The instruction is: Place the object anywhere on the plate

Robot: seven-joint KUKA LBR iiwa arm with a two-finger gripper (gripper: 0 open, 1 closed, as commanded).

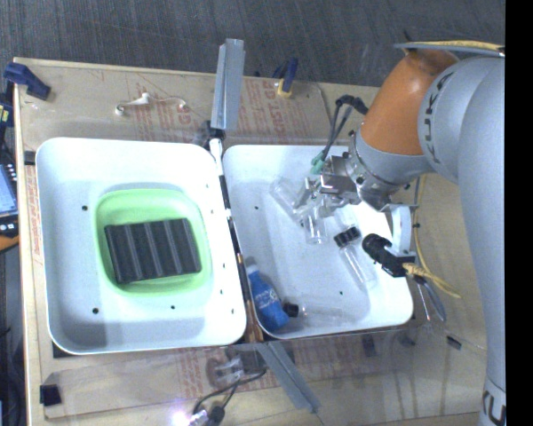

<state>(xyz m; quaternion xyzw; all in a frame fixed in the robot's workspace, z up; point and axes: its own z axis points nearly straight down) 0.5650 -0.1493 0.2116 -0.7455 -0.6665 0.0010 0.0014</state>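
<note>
My pincer [313,204] hangs over the right bin [386,313], toward its upper middle, with my orange-banded wrist leaning in from the right. Its clear, glassy parts blur against the white floor, so I cannot tell how it is set, and I see nothing I could call a hold.

The object I am meant to move, a small blue bottle [265,297], lies on its side at the lower left corner of that same bin, pressed against the wall next to the divider between the two bins. It is a stubby blue cylinder with a pale printed label across its middle, and a dark cap sits at its lower right end. It lies well apart from my pincer.

The plate [151,203] sits in the middle of the left bin [62,171]: light green, squarish with rounded corners, bearing a dark grey ribbed panel of four raised bars.

Both bins rest on the wooden bench [115,87].
</note>
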